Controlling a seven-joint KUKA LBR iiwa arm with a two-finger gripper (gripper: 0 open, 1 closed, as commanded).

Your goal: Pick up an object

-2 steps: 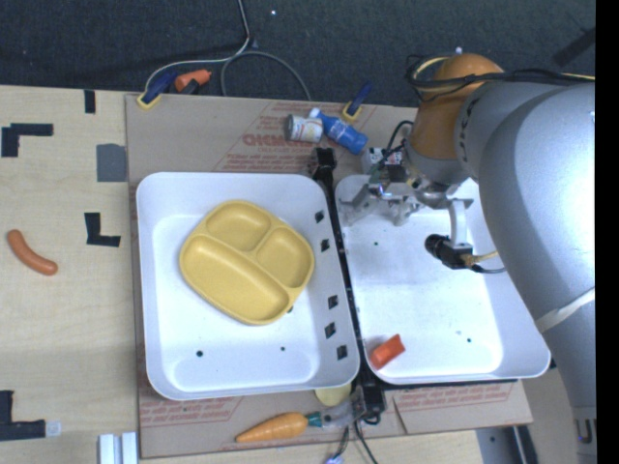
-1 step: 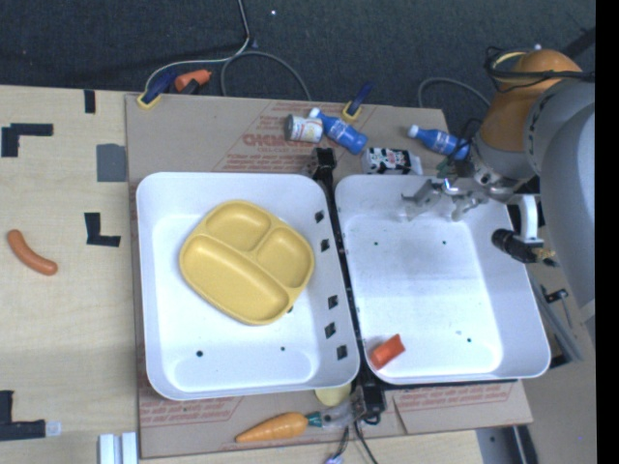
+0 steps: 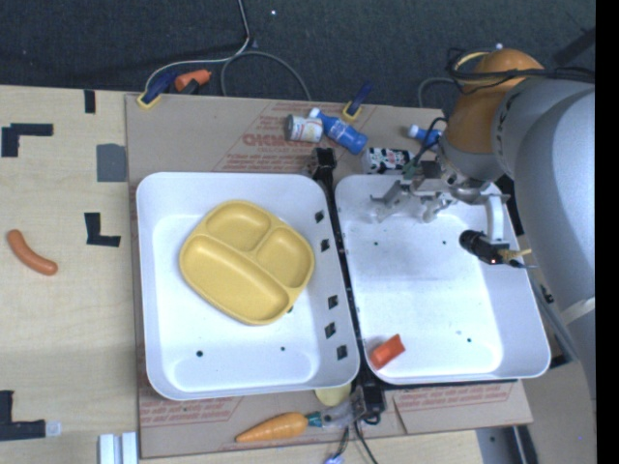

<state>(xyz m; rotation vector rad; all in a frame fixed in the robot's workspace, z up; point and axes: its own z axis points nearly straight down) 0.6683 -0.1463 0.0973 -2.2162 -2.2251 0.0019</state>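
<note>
- A sausage-shaped orange toy is seen lying on the bench, well to the left of both bins.
- The left bin is occupied by a yellow divided plate, which is laid flat near the bin's middle with its three compartments facing up.
- A toy carrot is found on the cardboard just in front of the left bin, outside its rim.
- A blue-and-white bottle is seen on its side on the cardboard behind the bins.
- The right bin is occupied by a small orange block, placed near the front left corner, close to the divider between the bins.
- The gripper is positioned over the back part of the right bin, well apart from the orange block; nothing is seen between its fingers, and whether they are spread or pressed together cannot be told.
</note>
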